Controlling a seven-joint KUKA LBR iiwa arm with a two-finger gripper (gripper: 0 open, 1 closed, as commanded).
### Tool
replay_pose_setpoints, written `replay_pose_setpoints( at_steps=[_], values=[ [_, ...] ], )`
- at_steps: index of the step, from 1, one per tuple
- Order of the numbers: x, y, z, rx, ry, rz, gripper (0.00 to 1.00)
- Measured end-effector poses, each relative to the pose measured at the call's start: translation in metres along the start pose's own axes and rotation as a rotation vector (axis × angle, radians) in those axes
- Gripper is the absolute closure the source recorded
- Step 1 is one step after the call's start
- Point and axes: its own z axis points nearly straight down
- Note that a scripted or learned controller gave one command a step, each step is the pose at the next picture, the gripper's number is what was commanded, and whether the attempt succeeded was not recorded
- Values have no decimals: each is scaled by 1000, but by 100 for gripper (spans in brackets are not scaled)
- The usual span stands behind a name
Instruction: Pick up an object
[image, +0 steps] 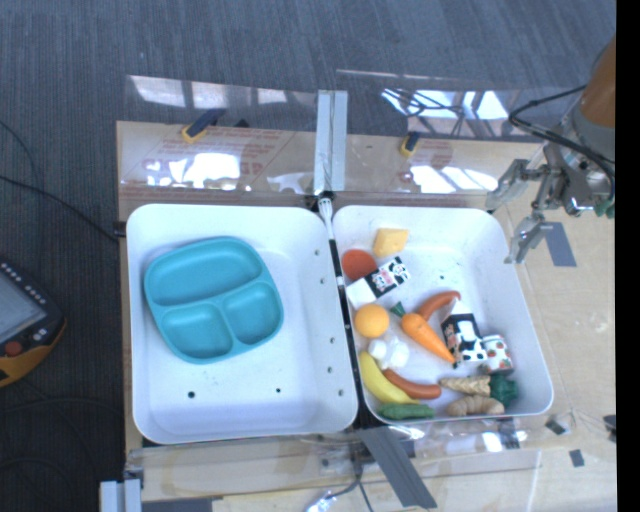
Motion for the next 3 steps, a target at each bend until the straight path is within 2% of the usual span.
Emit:
replay_pose_setpoints(
  at_steps=[1,2,3],
  values=[
    [16,45,117,0,2,27,0],
    [32,68,186,3,-8,-41,0],
    [117,119,185,1,-9,48,0]
  ],
)
